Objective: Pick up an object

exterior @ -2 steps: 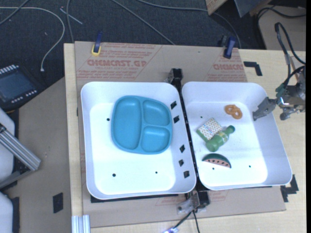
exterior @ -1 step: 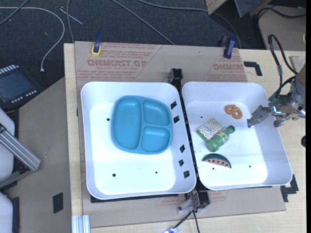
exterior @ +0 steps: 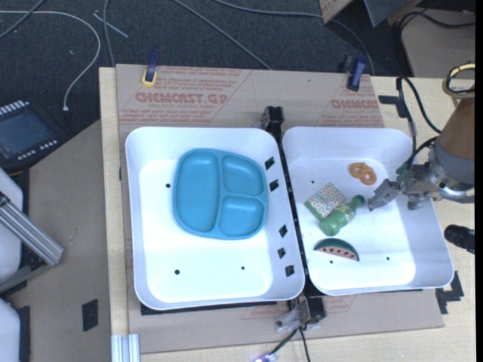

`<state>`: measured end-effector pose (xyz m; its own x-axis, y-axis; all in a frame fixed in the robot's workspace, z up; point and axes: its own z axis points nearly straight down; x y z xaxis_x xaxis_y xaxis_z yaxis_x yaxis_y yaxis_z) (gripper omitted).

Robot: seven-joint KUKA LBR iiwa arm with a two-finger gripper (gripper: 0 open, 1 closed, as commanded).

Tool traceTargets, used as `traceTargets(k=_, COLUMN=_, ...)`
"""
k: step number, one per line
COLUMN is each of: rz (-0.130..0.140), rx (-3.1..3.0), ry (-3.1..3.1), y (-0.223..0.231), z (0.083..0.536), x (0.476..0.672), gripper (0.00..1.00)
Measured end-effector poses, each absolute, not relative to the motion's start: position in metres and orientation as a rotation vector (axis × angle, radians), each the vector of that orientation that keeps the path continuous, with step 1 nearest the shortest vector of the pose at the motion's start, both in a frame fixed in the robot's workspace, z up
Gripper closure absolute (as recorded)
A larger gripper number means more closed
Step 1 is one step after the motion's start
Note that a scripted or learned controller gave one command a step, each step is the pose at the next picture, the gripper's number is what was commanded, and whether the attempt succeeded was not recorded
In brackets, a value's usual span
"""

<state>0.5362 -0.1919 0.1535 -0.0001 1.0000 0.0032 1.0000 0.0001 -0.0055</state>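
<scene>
From the overhead camera I see my hand (exterior: 387,193) low in the right bin (exterior: 423,266), fingers spread and gripping nothing, just right of the green bottle (exterior: 339,217), which touches a patterned packet (exterior: 325,199), with pretzel (exterior: 362,173) behind, watermelon slice (exterior: 336,250) in front, blue plate (exterior: 219,193) in the left bin (exterior: 151,202).

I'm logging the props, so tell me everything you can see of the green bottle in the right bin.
The green bottle is small, looks like plastic, and lies on its side on the right bin floor, its neck pointing up-right toward the gripper. Its upper-left side touches or overlaps a checkered packet. A watermelon slice lies just below, apart from it.
</scene>
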Motion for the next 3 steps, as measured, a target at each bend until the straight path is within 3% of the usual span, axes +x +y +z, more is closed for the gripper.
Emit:
traceTargets(k=1, rz=0.001, rx=-2.218, ry=-2.218, y=-0.196, z=0.108, x=0.542, gripper=0.00)
traceTargets(k=2, rz=-0.002, rx=-2.221, ry=-2.221, y=-0.196, z=0.122, x=0.543, gripper=1.00)
traceTargets(k=3, rz=-0.004, rx=-2.224, ry=-2.226, y=-0.194, z=0.165, x=0.544, gripper=1.00)
